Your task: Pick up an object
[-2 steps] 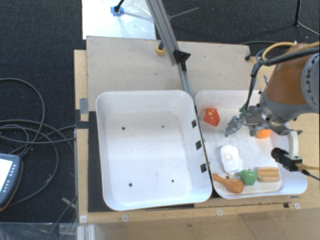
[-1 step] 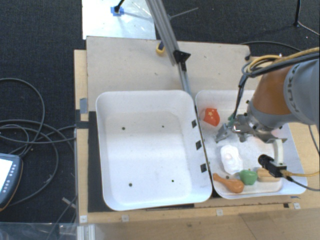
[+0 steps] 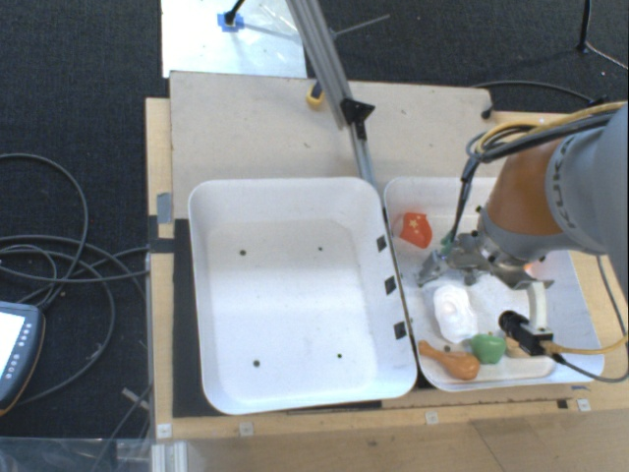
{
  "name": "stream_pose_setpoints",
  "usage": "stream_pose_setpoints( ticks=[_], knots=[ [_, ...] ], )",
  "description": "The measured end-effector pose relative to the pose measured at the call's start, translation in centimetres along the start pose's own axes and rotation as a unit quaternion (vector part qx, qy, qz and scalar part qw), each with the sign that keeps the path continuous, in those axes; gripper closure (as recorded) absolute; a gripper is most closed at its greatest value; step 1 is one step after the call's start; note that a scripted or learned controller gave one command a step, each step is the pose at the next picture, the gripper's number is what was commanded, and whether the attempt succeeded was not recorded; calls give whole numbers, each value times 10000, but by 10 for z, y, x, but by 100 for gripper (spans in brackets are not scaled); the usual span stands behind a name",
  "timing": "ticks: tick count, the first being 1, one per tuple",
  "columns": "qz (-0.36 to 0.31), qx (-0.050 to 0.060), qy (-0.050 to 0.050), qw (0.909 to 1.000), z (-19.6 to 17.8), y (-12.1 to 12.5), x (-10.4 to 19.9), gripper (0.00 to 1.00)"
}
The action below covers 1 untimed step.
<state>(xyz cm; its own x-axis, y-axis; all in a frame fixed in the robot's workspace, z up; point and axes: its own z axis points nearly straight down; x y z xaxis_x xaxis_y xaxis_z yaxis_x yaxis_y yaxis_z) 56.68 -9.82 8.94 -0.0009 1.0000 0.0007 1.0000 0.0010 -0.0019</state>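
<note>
The right bin (image 3: 401,197) holds a red object (image 3: 415,229) near its far left corner. A white lumpy object (image 3: 452,310) lies at its middle. By the front wall sit a green round object (image 3: 486,347) and an orange-brown elongated object (image 3: 450,360). My gripper (image 3: 439,264) hangs low over the right bin, just above the white object and to the right of the red one. The grey arm with its orange band (image 3: 526,200) hides the bin's right half.
The left bin (image 3: 211,209) stands beside the right one, their walls touching at black clips (image 3: 390,285). A grey pole (image 3: 324,52) slants in from the top. Cables (image 3: 59,264) and a pendant (image 3: 12,347) lie on the floor at left.
</note>
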Motion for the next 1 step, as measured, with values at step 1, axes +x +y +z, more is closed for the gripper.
stream_pose_setpoints(
  ticks=[1],
  knots=[
    [2, -25, -1, 10000, -12, 1, -1, 100]
  ],
)
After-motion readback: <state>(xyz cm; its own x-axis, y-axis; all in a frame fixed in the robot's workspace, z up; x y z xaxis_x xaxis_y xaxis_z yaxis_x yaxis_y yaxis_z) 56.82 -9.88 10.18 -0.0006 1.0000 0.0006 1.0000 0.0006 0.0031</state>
